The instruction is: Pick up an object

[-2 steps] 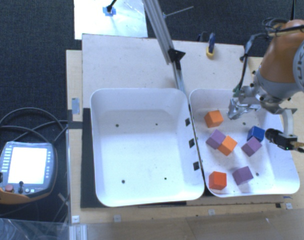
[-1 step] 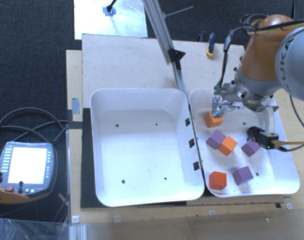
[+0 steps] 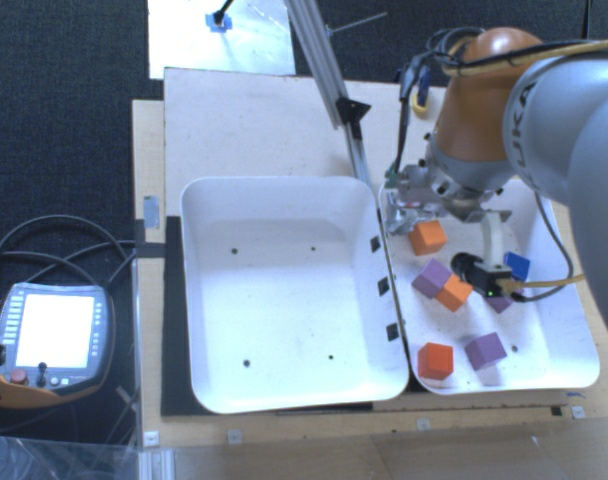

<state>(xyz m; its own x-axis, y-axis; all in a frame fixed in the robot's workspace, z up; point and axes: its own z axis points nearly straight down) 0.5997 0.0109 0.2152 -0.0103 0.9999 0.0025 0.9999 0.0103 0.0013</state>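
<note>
From my console I see an orange cube [image 3: 427, 237] lying in the far left part of the right bin [image 3: 574, 363], just beside the gripper [image 3: 416, 211], which hangs right above it at the bin's far left corner. I cannot tell whether the gripper is open or closed, nor whether it touches the cube. Nearer to me sit a purple cube [image 3: 432, 278] touching a second orange cube [image 3: 454, 293]. A blue cube [image 3: 517, 266] lies to the right. Along the near side rest a third orange cube [image 3: 435, 361] and another purple cube [image 3: 485, 350]. The grey arm [image 3: 569, 118] with its orange band reaches in from the right. The left bin [image 3: 199, 268] stands beside it on the desk [image 3: 244, 118]. A teach pendant [image 3: 49, 343] lies far left.
</note>
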